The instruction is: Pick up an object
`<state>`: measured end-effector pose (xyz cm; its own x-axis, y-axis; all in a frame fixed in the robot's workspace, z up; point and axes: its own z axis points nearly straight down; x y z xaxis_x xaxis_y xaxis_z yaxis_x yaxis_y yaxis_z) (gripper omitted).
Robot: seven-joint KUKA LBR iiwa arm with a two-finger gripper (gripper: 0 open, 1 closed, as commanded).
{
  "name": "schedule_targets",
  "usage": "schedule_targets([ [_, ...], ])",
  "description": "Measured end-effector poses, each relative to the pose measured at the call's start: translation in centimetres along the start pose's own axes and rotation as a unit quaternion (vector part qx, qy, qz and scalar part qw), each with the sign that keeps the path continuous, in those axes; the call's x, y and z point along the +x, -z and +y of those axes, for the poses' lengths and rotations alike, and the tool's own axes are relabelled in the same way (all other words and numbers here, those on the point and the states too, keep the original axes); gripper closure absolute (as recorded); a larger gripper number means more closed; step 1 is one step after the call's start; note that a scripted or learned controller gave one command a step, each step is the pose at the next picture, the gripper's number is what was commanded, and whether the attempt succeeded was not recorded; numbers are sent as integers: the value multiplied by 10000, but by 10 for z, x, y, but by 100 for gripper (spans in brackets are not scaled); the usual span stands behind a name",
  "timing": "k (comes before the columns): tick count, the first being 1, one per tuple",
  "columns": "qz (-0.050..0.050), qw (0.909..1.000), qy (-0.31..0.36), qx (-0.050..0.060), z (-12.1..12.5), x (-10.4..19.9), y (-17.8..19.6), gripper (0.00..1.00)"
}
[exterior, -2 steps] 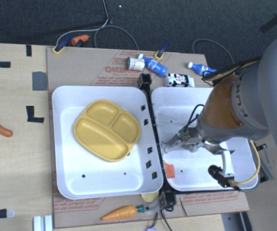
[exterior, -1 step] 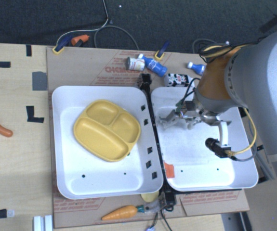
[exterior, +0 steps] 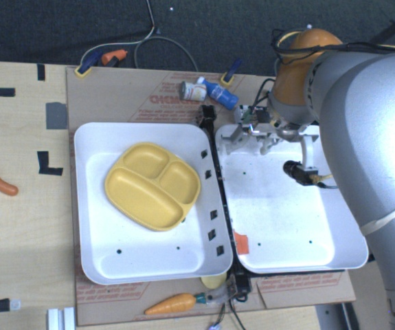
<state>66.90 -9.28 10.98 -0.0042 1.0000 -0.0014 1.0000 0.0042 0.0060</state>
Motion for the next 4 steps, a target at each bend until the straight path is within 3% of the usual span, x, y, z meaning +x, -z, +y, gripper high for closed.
schedule_targets([
  [1, 4, 10000, -26, 64, -55, -12, -20, 0],
  [2, 3, 10000, -1, 30, 1, -1, -25, 0],
  [3, -5, 10000, -16, 11, -34, -2, -23, 0],
  [4, 5, 10000, -4, 28, 0, -1, -25, 0],
])
